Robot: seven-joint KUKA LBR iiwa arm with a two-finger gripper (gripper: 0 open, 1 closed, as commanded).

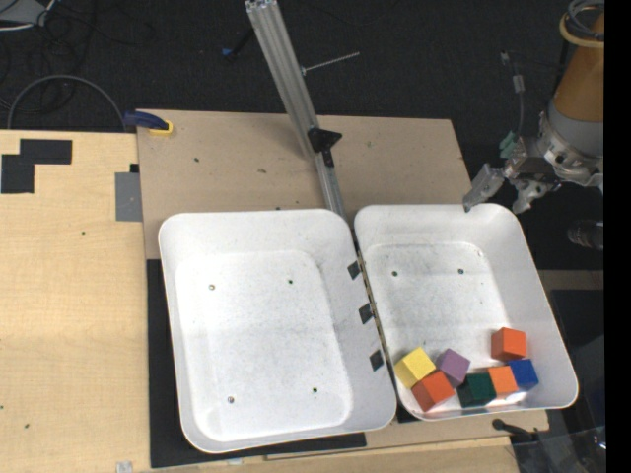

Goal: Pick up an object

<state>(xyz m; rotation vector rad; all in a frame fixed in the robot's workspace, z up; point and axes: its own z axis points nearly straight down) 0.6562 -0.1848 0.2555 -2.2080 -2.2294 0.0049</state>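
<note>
The brown fibreboard bench carries two shallow white plastic bins side by side: the left bin and the right bin, their inner rims touching. A slanted grey aluminium rail meets the bench behind them. A small blue-and-yellow clamp sits at its far left corner.
</note>
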